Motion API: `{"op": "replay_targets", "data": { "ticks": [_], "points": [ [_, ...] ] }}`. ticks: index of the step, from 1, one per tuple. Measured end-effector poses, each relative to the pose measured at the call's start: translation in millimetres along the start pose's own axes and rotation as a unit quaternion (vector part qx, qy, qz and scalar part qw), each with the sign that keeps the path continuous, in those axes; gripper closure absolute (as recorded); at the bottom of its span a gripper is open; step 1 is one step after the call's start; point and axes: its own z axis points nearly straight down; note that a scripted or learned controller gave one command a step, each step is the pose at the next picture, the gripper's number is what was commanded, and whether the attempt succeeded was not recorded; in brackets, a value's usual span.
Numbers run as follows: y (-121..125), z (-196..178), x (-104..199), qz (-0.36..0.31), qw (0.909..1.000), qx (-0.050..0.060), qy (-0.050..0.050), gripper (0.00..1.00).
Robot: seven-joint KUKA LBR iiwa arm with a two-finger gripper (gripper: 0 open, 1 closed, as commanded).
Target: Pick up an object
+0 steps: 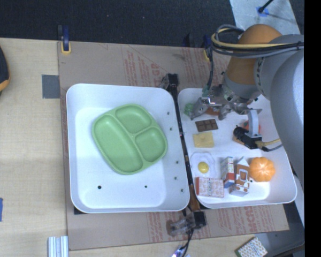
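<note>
Grey arm with orange band [257, 39] reaches in over far end of right shallow white bin [289, 194]. Hand [220, 105] low at bin's far edge, just beside dark brown square tile [206, 125]; finger state cannot be told. Pale yellow square [204, 139], fried-egg toy [203, 166], orange fruit [261, 169], small cartons [236, 174] lie in same bin. Green three-compartment plate [129, 138] sits in left white bin [83, 197].

Left bin [80, 143]: open floor all round green plate [129, 138]. Right of plate, other bin [278, 197] packed w/ small items, tight gaps.
</note>
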Motion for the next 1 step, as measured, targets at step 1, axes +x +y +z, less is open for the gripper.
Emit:
{"op": "replay_targets", "data": {
  "ticks": [1],
  "points": [
    [0.5,-0.5,-12.9,0.002,1.0000,-0.002,-0.001,0.00]
  ]
}}
